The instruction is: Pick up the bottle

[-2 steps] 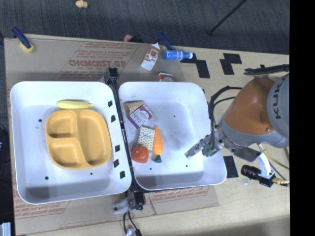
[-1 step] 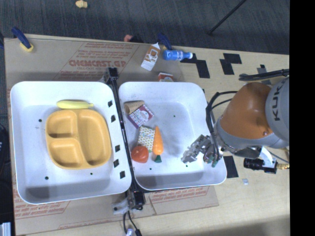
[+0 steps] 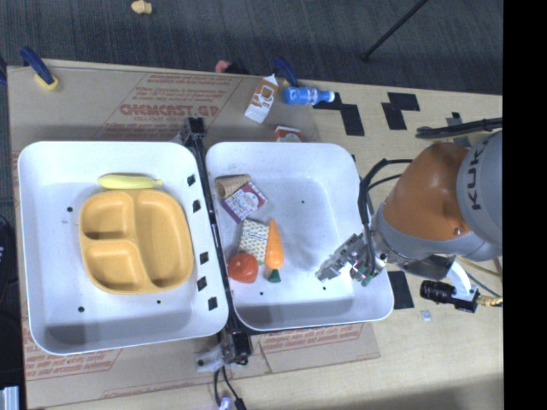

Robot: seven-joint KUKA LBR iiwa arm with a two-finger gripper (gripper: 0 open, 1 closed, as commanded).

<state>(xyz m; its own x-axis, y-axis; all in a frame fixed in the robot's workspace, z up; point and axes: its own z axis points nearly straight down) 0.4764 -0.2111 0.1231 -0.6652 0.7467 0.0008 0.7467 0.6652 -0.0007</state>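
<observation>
Bottle (image 3: 306, 96) first: it lies on its side on the counter (image 3: 427, 357), past the far rim of the right bin (image 3: 342, 156), so outside both bins. It is small and blue with what looks like a paler cap end pointing right, and a white carton (image 3: 261, 99) lies just to its left. Lying flat like that, it probably needs a grip across its narrow body, and it may roll if nudged. The hand (image 3: 344, 263) hangs low inside the right bin at the near right corner, well apart from the bottle, with nothing visible between its fingers (image 3: 329, 270); whether they are spread or pressed together I cannot tell at this size. The arm (image 3: 436, 207), grey with an orange band, leans in over the bin's right rim. Toward the left of the same bin sit a carrot (image 3: 273, 246), a tomato (image 3: 243, 267), a checked packet (image 3: 254, 236) and a small printed packet (image 3: 244, 199), all clustered near the divide and apart from the hand. The left bin (image 3: 38, 229) holds a yellow tray (image 3: 135, 239) with a banana (image 3: 130, 181) just beyond its far edge. Judging by this layout, the pick has not begun: the arm would have to lift out and reach far over the rim to get at the bottle.
</observation>
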